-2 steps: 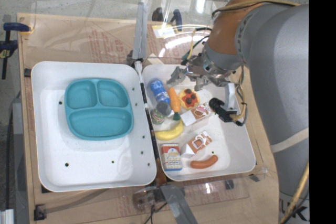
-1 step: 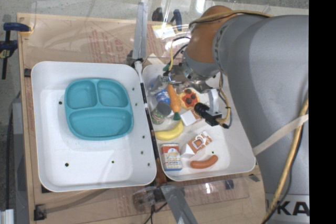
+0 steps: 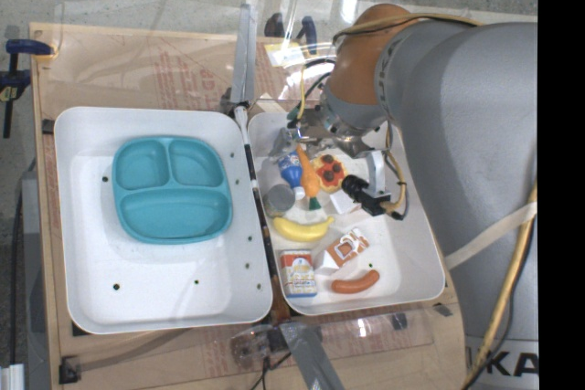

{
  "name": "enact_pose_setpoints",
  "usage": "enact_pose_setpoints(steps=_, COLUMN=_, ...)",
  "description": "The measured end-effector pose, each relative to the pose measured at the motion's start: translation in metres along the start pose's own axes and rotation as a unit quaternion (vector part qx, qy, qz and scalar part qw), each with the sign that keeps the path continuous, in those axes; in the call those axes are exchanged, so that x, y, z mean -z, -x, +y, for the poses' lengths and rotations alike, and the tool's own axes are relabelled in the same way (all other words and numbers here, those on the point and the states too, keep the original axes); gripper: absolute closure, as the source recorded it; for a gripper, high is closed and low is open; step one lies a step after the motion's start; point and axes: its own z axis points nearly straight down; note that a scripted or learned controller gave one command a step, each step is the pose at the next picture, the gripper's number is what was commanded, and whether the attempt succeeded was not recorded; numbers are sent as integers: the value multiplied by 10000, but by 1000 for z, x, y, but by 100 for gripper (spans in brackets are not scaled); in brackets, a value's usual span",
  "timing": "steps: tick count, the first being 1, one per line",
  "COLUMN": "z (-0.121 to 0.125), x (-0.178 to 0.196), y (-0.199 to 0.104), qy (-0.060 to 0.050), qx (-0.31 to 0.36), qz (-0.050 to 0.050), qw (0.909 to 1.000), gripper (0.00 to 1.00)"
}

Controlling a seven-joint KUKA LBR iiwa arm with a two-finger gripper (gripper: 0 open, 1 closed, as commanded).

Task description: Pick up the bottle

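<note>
Grey arm with orange band reaches from the right over the right shallow white bin, placing its gripper above the clutter at the bin's upper left. Left shallow white bin holds a teal divided plate. Small blue-and-white bottle lies just beneath the gripper, beside an orange carrot toy; gripper state cannot be told.

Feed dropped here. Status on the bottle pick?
Gripper low over right bin. Bottle lying beneath it, ungrasped. Carrot and banana crowding it.
</note>
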Motion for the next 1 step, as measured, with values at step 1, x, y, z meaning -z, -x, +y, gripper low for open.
enact_pose_setpoints(steps=1, z=-40, x=90, y=-11, qy=22, qx=895, qz=-14, qw=9960, gripper=100)
